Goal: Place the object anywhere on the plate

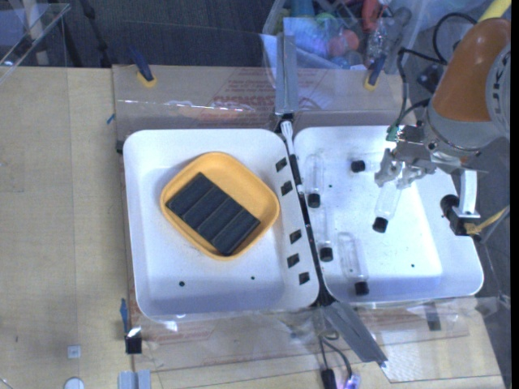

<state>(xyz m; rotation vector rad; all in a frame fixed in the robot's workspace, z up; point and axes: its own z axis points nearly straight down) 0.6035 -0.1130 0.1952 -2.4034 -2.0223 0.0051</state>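
A yellow plate lies in the left bin with a dark grey ribbed slab resting on it. In the right bin, my gripper hangs low over the upper end of a clear tube with a black cap. That tube slants down and to the left from under the gripper. Its top end is hidden by the gripper, so I cannot tell whether it is held or simply lying on the bin floor.
Two more clear capped tubes lie in the right bin, along with a loose black cap. A raised divider with black clips separates the bins. A box of colourful items stands behind.
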